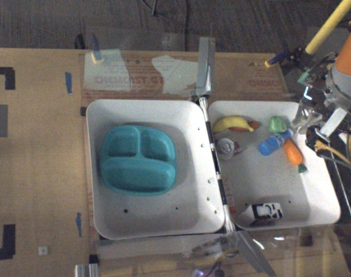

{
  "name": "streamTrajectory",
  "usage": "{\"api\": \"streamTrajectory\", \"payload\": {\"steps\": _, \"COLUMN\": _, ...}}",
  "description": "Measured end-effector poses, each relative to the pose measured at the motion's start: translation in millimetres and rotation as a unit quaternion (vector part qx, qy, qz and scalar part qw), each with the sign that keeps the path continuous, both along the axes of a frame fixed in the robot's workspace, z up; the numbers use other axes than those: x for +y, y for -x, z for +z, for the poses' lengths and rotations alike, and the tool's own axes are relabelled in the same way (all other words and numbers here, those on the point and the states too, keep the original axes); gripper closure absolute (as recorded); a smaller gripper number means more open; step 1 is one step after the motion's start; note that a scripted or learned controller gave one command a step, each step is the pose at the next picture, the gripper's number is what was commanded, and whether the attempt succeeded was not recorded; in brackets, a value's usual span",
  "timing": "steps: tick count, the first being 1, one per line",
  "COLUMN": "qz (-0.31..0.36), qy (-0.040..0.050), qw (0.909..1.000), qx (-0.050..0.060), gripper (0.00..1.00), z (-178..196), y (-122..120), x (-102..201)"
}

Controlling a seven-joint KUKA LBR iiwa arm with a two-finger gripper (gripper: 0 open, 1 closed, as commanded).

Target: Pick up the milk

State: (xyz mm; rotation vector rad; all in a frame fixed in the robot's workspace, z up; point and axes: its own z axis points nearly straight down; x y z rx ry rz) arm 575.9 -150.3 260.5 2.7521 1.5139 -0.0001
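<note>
The milk (267, 211) is a small black-and-white carton lying on its side near the front wall of the right bin (320, 195). My gripper (309, 119) hangs over the bin's far right corner, well behind the milk and apart from it. It is close to a green block (277, 124) and a blue bottle (273, 143). The grey arm with its orange band (344, 62) comes in from the right edge.
The right bin also holds a banana (233, 123), an orange carrot (294, 154) and a silvery round can (225, 148). A teal divided plate (138, 158) lies in the left bin (100, 120). A metal divider (213, 154) runs between the bins.
</note>
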Motion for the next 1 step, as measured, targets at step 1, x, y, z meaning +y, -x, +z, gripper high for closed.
{"api": "streamTrajectory", "payload": {"steps": 1, "qz": 0.007, "qy": 0.0003, "qw": 1.0000, "qx": 0.000, "gripper": 1.00, "z": 28.7, "y": -25.0, "x": 63.1}}
